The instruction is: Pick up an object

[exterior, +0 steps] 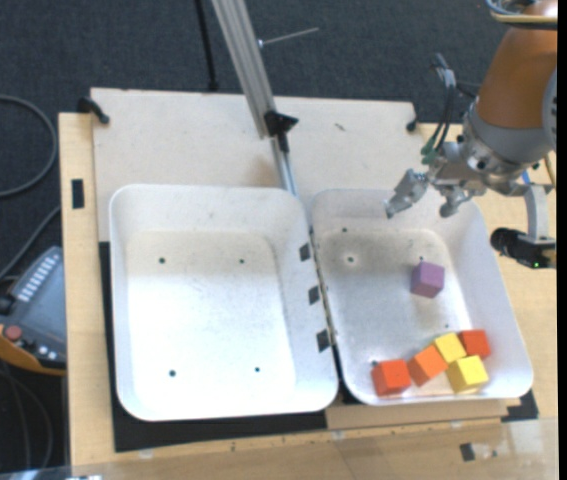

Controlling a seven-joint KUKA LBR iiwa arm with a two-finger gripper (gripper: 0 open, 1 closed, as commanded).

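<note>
A purple cube (427, 279) lies in the middle of the right bin (363, 258). Several orange and yellow blocks (433, 362) cluster along that bin's near edge. My gripper (426, 198) hangs above the bin's far rim, up and slightly left of the purple cube. Its two fingers (401, 196) are spread apart with nothing between them.
The left bin (208, 298) sits beside the right one. A slanted metal pole (248, 63) rises from the bench behind the bins. Cables and a teach pendant (28, 313) lie on the floor at the left.
</note>
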